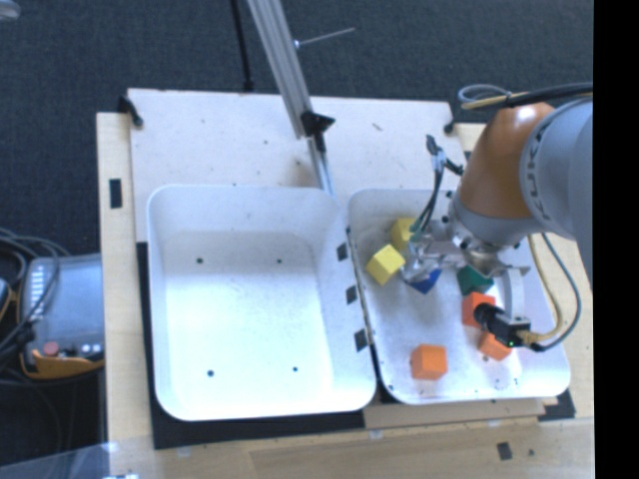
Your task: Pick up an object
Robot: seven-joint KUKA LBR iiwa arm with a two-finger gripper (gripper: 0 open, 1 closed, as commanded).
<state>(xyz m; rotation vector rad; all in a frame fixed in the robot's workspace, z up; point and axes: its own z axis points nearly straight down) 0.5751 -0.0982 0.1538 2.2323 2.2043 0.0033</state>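
The arm is down in the right bin, with the tool sitting low among the clutter near the bin's left wall. Right under it, and poking out a bit toward the near side, is a blue block. That looks like the one it's lined up on. I honestly can't tell how the tool is set, since the wrist hides that part, so I wouldn't call this a grasp.

What matters for the next move is how tight the neighbours are. A yellow cube sits just left of the tool, close to touching, and a second yellow block is just behind that. So the blue block lies basically below the tool, with yellow crowding the left side. My guess is any closing or lifting risks nudging the yellow cube.

The other stuff is further off: a green block to the right, an orange cube well apart toward the near edge, and more orange pieces by the cable.

The left bin is on the same counter.
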